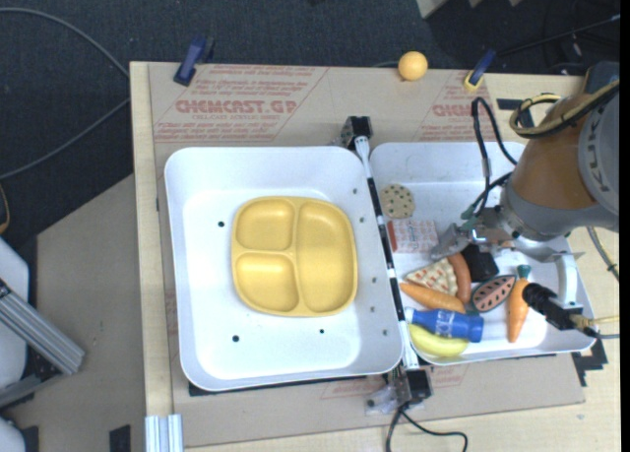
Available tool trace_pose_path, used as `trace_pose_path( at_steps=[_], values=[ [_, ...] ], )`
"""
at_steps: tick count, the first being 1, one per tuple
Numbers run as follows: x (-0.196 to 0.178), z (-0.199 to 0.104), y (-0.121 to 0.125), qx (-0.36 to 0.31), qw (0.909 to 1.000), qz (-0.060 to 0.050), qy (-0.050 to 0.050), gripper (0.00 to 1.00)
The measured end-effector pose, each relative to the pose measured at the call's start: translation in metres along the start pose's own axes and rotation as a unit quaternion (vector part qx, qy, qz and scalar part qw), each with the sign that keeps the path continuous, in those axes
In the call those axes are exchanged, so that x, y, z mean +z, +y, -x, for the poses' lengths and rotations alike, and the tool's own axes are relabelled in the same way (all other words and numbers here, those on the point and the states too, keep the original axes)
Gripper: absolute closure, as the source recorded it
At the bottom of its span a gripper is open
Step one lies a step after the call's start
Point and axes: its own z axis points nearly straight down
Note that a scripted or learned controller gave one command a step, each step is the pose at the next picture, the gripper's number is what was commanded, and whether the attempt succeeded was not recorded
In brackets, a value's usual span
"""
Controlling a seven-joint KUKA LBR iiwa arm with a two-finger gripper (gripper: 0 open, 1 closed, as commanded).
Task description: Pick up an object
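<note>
and here's the arm (pixel 551 179), reaching in from the right, grey body and orange band hanging over the right bin (pixel 423 160). the gripper (pixel 467 243) sits low over the middle of that bin, right above the pile. spread or pressed together? cannot tell from up here, the wrist covers it.

everything up for picking is in the right bin. at the far end there's a cookie (pixel 397 201) by the left wall, on its own. just nearer lies a red and white packet (pixel 413 234), flat, its right edge close to the gripper. then the crowd: a pizza slice (pixel 430 276) just below and left of the gripper, and an orange stick (pixel 461 275) beside it, tilted, right under the tool. a carrot (pixel 431 294) lies along the near edge of the slice, touching it. a brown piece (pixel 491 292) rests to the right of that, and a second carrot (pixel 517 314) points toward the near wall just beside it. at the near wall, a blue can (pixel 448 323) lies on its side, with a banana (pixel 438 344) tucked against it.

over in the left bin (pixel 187 243), a yellow plate (pixel 294 254) with three compartments lies flat in the middle. on the bench (pixel 148 145) beyond the bins sits an orange ball (pixel 412 66), well apart from everything, and a blue clamp (pixel 192 61) sits at the far left corner.
</note>
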Motion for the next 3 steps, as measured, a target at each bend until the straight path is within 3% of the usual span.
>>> trace_pose_path(
  at_steps=[1,2,3],
  values=[
    [-0.012,0.05,0.009,0.0,1.0,0.001,-0.001,0.0],
    [-0.022,0.049,0.01,0.0,1.0,0.003,-0.001,1.0],
    [-0.1,-0.078,0.029,-0.003,1.0,0.001,0.002,1.0]
  ],
)
